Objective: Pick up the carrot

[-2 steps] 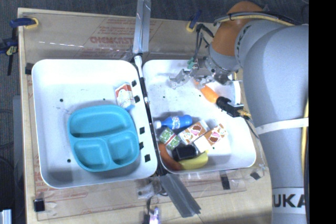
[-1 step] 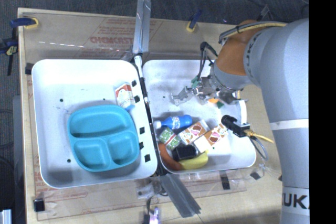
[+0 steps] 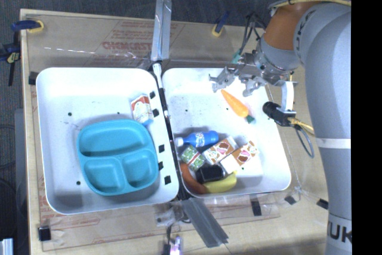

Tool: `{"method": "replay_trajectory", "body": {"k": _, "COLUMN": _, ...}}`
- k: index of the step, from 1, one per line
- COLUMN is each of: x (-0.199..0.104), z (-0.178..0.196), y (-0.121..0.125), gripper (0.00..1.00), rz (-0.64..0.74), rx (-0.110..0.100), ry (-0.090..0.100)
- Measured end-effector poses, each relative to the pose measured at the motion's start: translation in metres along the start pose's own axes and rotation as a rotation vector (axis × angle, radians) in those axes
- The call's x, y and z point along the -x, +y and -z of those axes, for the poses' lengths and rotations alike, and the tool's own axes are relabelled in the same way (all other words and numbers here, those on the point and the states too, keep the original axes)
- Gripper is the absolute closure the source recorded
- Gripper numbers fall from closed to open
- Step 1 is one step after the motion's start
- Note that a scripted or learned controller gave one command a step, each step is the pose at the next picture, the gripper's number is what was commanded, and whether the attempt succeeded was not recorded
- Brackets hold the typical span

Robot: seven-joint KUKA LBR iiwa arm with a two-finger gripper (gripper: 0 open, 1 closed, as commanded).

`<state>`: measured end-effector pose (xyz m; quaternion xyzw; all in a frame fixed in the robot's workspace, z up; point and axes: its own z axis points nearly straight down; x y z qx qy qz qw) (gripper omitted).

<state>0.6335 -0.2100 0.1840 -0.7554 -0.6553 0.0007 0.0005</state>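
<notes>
Fingers (image 3: 239, 82) look spread, nothing between them, hovering just above the carrot's (image 3: 235, 103) upper end. Carrot lies in the right bin (image 3: 271, 155), long axis diagonal toward lower right, green tip pointing away from the fingers.

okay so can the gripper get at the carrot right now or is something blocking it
Probably yes. The carrot lies alone on bare floor of the right bin, apart from the pile of items nearer the front, and the gripper hangs just above its upper end.
</notes>
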Motion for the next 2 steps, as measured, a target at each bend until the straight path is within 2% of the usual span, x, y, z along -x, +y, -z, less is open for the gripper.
{"method": "replay_trajectory", "body": {"k": 1, "x": -0.006, "z": 0.004, "y": -0.004, "gripper": 0.00, "rz": 0.094, "rx": -0.005, "ry": 0.002}}
{"method": "replay_trajectory", "body": {"k": 2, "x": -0.078, "z": -0.007, "y": -0.014, "gripper": 0.00, "rz": -0.032, "rx": -0.005, "ry": 0.000}}
